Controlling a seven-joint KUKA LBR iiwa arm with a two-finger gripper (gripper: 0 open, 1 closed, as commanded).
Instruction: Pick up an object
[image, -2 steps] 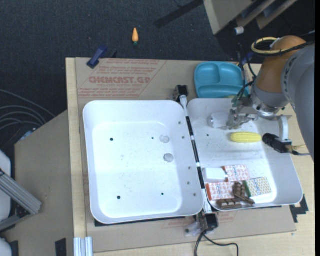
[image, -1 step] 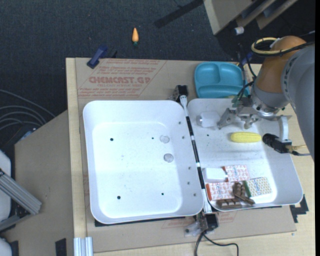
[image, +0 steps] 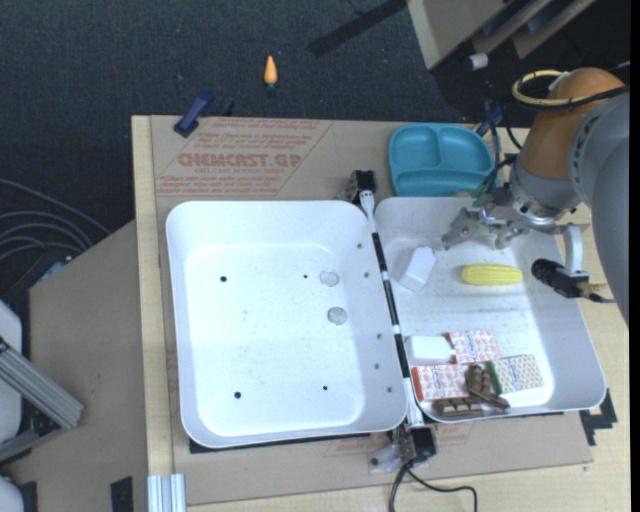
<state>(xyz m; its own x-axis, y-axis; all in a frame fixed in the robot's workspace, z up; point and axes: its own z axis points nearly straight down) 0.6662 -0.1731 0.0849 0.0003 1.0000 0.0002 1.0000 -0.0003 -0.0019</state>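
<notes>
We are seeing gripper (image: 483, 226) hovering over right bin (image: 570, 340), fingers spread apart, gripping nothing. Yellow corn (image: 491, 274) lying just below gripper, not touching.

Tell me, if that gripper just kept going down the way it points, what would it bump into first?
Probably the bare floor of the right bin, since the gripper hangs above its far end; the corn cob lies just nearer. Depth is unclear.

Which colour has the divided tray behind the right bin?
Teal blue; the tray shows clearly in the camera view, at the bench's far edge.
</notes>
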